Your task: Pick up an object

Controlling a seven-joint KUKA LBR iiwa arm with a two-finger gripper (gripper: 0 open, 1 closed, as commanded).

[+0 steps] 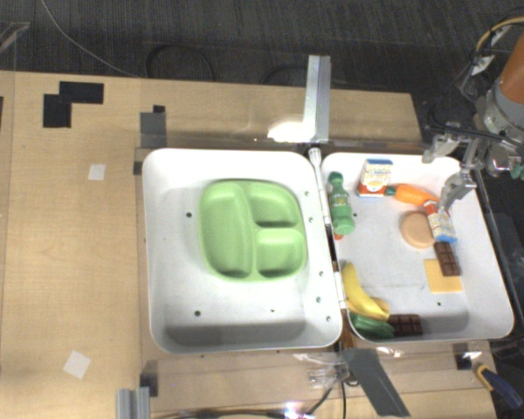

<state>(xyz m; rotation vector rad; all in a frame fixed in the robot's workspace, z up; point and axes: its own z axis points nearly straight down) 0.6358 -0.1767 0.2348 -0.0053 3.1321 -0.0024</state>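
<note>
Nothing is lifted yet in the camera view: the gripper [455, 184] hangs over the right bin [498, 308], beside the carrot [410, 195] and a small bottle [442, 226], whether it is open or closed I cannot tell. Grasping and raising remain, I judge.

Arm's coming in at the far right corner of the right bin [498, 308], gripper [454, 188] hanging low just inside that corner.
</note>
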